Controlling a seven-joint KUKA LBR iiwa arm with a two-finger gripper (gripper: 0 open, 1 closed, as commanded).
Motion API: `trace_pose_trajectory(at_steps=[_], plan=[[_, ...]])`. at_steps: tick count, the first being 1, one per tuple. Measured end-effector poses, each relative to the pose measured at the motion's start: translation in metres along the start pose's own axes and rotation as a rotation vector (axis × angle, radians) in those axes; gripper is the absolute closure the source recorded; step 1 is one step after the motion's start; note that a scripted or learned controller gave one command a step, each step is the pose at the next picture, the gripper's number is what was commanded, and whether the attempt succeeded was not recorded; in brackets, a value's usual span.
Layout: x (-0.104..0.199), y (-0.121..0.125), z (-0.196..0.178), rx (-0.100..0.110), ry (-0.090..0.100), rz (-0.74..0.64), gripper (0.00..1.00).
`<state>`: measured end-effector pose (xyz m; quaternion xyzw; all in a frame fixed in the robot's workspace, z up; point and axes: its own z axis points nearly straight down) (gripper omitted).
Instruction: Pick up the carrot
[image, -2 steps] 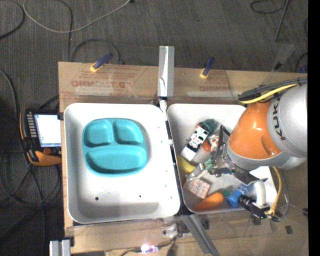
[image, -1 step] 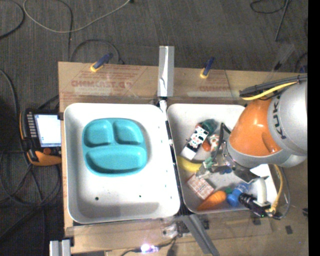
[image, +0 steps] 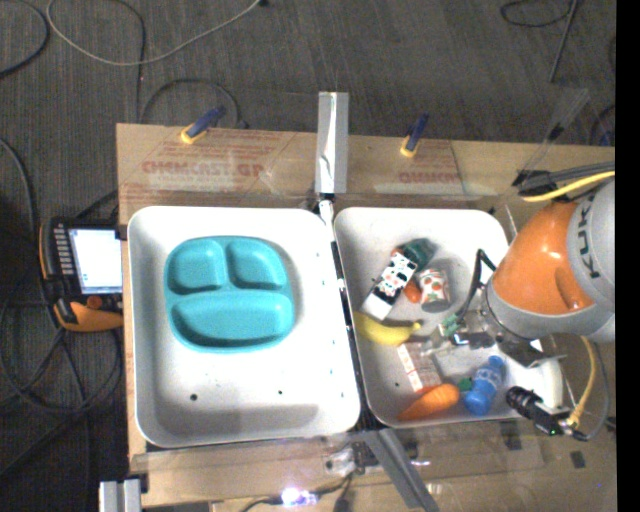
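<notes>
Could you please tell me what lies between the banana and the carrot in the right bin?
In the camera view, a small flat red-and-white packet lies between the banana and the carrot.

The carrot (image: 430, 402) lies against the right bin's (image: 352, 300) near wall, open from above and left. A blue bottle (image: 483, 386) touches its right end, a flat packet (image: 416, 368) crowds behind, with a banana (image: 388, 329) beyond.
</notes>
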<state>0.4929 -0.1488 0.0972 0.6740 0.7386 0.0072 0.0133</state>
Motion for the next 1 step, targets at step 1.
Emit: trace_pose_trajectory(at_steps=[1], plan=[[0.0666,-0.0006,-0.0862,0.032,0.010,0.018,1.00]])
